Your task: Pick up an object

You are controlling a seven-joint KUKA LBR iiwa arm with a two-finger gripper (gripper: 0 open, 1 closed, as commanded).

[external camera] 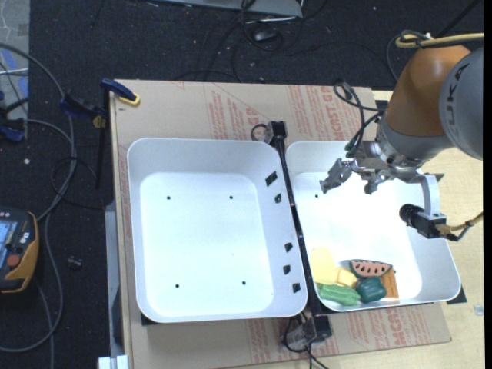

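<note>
Seemingly toys (354, 280) well below claw (354, 177).

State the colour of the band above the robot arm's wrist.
Orange band, seen best in the camera view.

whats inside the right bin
The right bin holds a pile at its near edge: yellow piece, green piece, watermelon slice, dark green piece. Whatever lies beneath the pile is covered.

A robotics lab: white bins (207, 156) on a cardboard-topped bench (200, 110), loose cables (46, 141) across dark floor
</note>
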